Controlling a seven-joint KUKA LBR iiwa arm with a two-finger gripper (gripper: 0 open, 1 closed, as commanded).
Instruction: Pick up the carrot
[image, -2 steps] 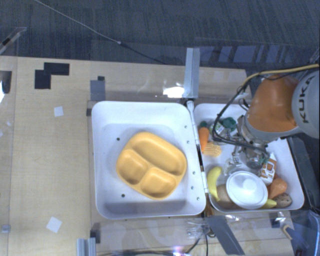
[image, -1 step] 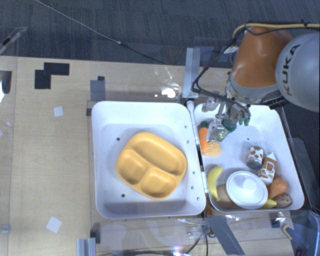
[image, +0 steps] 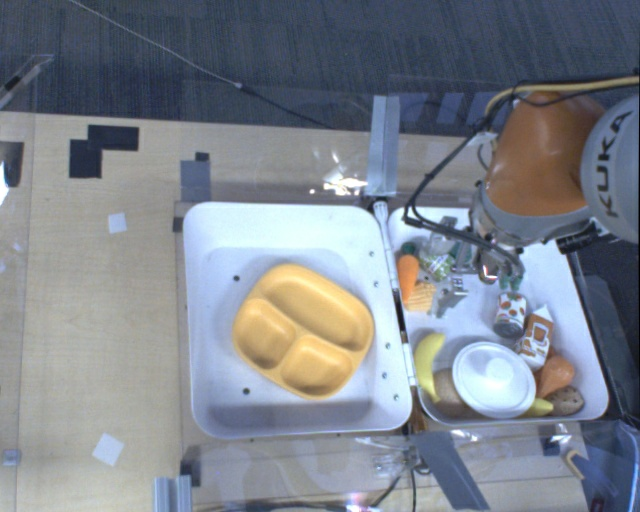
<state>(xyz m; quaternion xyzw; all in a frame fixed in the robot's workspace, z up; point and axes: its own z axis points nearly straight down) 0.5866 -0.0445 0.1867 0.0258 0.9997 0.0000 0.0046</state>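
Carrot (image: 407, 274) lies in right bin (image: 586, 330) by its left wall, just left of the end effector (image: 455, 275), not lifted. End effector sits low near it; can't tell if it's open or closed, no carrot visibly gripped. So pick not done: grasp and lift remain. Below the end effector: banana (image: 428, 360), white bowl (image: 492, 378). Further left, left bin (image: 210, 300) holds yellow divided plate (image: 302, 328), on the desk (image: 90, 330).

A pale wooden bench (image: 90, 330) fills the scene; dark grey carpet (image: 250, 40) runs across twelve o'clock, and black markers (image: 100, 148) sit at ten o'clock.
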